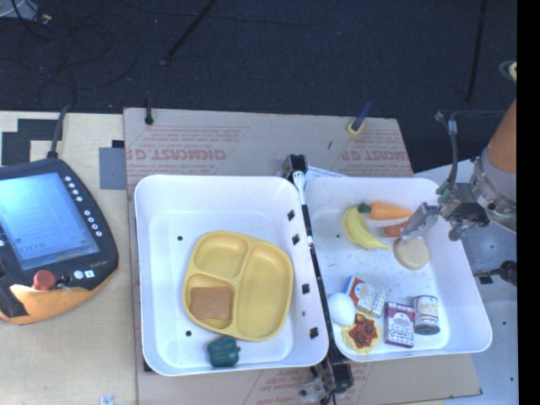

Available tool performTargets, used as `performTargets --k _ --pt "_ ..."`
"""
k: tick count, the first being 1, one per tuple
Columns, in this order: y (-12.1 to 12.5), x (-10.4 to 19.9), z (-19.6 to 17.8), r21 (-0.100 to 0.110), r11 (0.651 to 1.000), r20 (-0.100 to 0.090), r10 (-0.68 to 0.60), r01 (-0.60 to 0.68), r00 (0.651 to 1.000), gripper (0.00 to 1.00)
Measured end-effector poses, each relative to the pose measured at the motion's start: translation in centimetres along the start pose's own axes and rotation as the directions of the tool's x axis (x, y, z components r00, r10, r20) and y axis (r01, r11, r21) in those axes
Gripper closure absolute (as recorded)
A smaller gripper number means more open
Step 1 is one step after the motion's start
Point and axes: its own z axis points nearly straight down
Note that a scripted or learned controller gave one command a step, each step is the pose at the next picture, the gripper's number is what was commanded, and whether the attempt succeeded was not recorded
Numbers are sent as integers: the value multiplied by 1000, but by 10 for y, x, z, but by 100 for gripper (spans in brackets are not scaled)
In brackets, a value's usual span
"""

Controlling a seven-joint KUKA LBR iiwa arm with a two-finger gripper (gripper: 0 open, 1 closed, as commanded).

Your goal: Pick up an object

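The right bin [472, 289] holds a banana [363, 229], a carrot [390, 211], a tan round disc [413, 253], a white egg [341, 308], a small red and white carton [365, 295], a red box [399, 323], a can [427, 315] and a small plate of red food [361, 333]. My gripper [440, 220] hangs over that bin's upper right part, just above and right of the tan disc. It is open, with one finger [419, 218] near the carrot's end and nothing between the fingers.
In the left bin [160, 226] lie a yellow divided plate [245, 281] with a brown toast slice [210, 302] and a green pepper [224, 352]. A control tablet [46, 234] rests on the bench at far left. A black divider [305, 251] separates the bins.
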Motion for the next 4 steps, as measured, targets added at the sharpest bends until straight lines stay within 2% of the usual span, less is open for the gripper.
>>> performTargets --k 1,2,3,4 --pt "66 18 77 1 1000 0 0 0 1000 0" --pt "105 75 170 -2 1000 0 -1 1 1000 0" --pt "105 74 160 -1 1000 1 -1 1 1000 100" --pt "54 121 27 -2 1000 1 -2 2 1000 100"
